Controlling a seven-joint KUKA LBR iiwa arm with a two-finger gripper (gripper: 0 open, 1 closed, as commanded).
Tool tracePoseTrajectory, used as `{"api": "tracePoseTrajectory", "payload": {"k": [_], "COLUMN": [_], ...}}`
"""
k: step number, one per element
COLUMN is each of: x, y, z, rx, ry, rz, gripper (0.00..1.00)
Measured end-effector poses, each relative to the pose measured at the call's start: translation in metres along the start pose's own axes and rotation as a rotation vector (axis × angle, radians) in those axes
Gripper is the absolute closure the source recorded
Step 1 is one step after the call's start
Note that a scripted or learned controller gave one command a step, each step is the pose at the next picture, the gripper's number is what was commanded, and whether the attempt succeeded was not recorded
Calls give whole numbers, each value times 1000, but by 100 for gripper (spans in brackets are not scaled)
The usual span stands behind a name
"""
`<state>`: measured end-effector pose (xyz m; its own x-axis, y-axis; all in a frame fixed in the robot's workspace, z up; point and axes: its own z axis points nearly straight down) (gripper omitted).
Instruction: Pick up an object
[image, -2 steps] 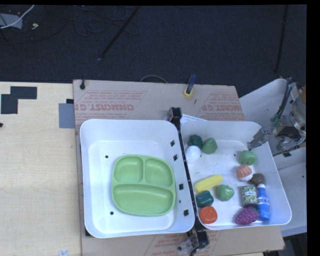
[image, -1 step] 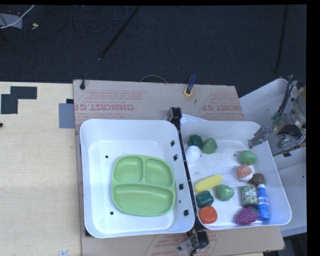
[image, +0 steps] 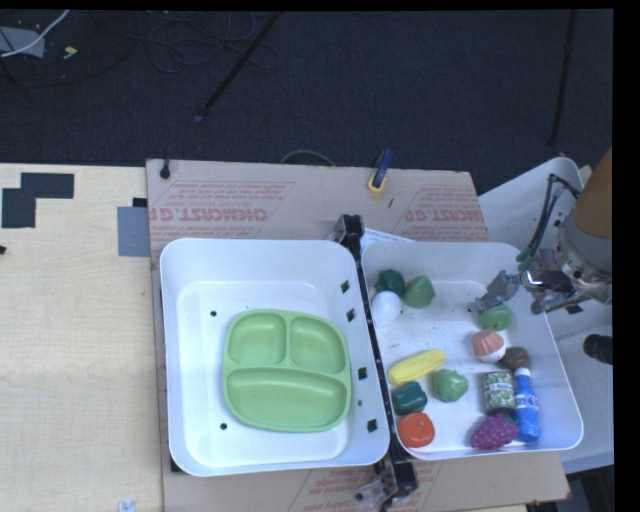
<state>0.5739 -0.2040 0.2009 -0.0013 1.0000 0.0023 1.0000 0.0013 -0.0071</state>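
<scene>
The right bin (image: 560, 385) holds several toy foods. My gripper (image: 520, 296) hangs over its far right part and is open, with one grey finger (image: 495, 290) slanting down to the left. Nothing sits between the fingers. A small round green item (image: 495, 319) lies just below that finger. A pink-orange piece (image: 487, 344) and a brown piece (image: 516, 357) lie nearer the front. Further left are a yellow corn cob (image: 416, 366), a green pepper (image: 450, 385), a white egg (image: 386, 307) and two green pieces (image: 419, 291).
The left bin (image: 190, 290) holds a green divided plate (image: 287, 370). At the right bin's front lie an orange tomato (image: 417, 429), a dark teal piece (image: 408, 397), a small can (image: 497, 391), a blue bottle (image: 526, 405) and purple grapes (image: 493, 432).
</scene>
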Motion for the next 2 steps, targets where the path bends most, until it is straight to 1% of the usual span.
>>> {"api": "tracePoseTrajectory", "payload": {"k": [1,2], "x": [2,-1], "y": [-9,-4], "z": [48,95], "rx": [1,-1], "ry": [1,0], "rz": [0,1], "gripper": [0,0]}}
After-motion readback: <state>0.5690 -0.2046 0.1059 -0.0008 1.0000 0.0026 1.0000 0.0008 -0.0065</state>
